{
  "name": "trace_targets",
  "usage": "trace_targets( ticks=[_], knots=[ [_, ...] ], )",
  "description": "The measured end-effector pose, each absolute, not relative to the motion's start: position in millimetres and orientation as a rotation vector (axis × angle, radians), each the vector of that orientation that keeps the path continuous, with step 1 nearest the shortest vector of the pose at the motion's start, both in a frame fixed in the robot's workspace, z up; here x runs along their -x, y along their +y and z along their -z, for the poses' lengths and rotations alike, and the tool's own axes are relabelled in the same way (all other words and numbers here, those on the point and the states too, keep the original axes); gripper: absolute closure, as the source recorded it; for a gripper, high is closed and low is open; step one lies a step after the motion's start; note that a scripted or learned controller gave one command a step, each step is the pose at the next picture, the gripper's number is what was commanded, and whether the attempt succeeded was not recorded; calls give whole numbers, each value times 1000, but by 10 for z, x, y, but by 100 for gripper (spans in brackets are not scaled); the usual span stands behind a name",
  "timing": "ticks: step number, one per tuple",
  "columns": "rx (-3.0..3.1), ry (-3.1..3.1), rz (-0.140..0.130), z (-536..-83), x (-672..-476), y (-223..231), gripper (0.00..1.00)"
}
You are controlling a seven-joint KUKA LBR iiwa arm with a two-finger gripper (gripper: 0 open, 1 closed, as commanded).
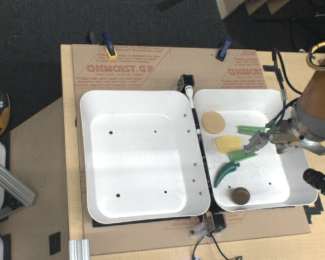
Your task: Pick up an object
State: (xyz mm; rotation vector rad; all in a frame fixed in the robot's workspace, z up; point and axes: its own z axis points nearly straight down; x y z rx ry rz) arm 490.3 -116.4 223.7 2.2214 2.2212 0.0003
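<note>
The bench (151,64) carried two shallow white bins side by side, and of these the left bin (97,145) held nothing, while the right bin (227,97) held every loose thing in the scene. The arm (317,104) reached in from the right and lay over the right bin's right half, its gripper (255,142) low among the objects near the bin's middle. The longest object there was a dark green curved piece (226,172), lying toward the near side; a lighter green strip (251,129) lay just to the far side of the gripper, and another light green piece (241,156) lay at the fingertips on their near side. A tan disc (213,122) sat at the far left of the group, a pale yellow lump (228,143) just to the left of the gripper, and a small brown puck (239,195) near the bin's near wall. Whether the fingers stood spread or pressed together could not be told, nor whether anything lay between them. I judged the step in hand to be the descent and grasp. The next move would have called for closing firmly on one piece, likely a green one, then lifting straight up clear of its neighbours.
</note>
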Motion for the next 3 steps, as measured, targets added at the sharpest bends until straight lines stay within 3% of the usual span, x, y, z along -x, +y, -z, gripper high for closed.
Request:
trace_targets(
  ticks=[1, 2, 3],
  knots=[
    [-2215, 2208, -7, -3223, -5028, -1640, 0],
    [-2217, 2217, -3, -3269, -5022, -1611, 100],
    [-2210, 2223, -8, -3676, -5285, -1198, 100]
  ],
)
